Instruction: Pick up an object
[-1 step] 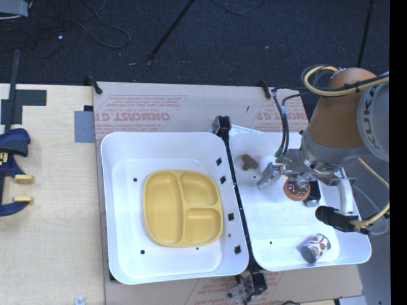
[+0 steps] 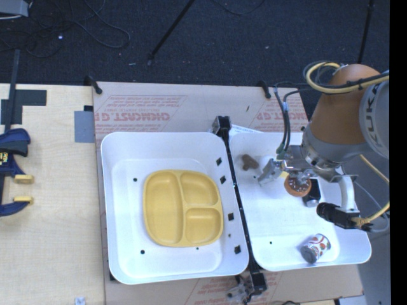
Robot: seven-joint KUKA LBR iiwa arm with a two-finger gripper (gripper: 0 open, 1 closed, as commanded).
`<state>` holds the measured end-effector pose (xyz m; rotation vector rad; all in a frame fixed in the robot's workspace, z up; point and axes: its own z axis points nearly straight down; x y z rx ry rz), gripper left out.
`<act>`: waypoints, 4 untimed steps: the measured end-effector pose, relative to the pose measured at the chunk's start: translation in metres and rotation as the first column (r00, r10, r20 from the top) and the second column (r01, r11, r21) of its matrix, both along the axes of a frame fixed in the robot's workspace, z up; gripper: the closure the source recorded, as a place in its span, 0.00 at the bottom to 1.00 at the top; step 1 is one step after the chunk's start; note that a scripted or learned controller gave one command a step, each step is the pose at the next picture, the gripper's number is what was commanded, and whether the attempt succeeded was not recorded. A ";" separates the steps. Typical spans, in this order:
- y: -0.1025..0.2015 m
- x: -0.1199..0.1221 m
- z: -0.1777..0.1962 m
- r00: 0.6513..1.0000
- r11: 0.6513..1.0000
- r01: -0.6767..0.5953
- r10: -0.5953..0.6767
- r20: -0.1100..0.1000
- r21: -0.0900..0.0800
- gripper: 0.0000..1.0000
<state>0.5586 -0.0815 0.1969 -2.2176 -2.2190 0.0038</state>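
Note:
My gripper [image 2: 291, 173] hangs below the grey and orange arm [image 2: 340, 116] over the upper middle of the right bin [image 2: 280, 259]. A small round orange-brown object [image 2: 297, 186] lies right under it, touching or very close; I cannot tell if it is gripped. A small brown lump [image 2: 248, 162] sits to the gripper's left near the bin's top left. A crushed silver and red can [image 2: 315, 247] lies near the front right corner of the bin.
The left bin [image 2: 121, 234] holds a yellow divided plate [image 2: 183, 207]. A black divider with clips [image 2: 232, 196] runs between the bins. A black fitting with cables [image 2: 337, 215] hangs off the arm over the right bin's right side.

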 end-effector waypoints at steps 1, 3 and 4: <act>-0.004 0.007 -0.058 1.000 1.000 0.001 -0.001 -0.003 0.000 0.00; -0.007 0.010 -0.093 1.000 1.000 0.009 -0.009 0.012 -0.007 1.00; -0.007 0.008 -0.051 1.000 1.000 0.006 -0.006 0.004 -0.001 1.00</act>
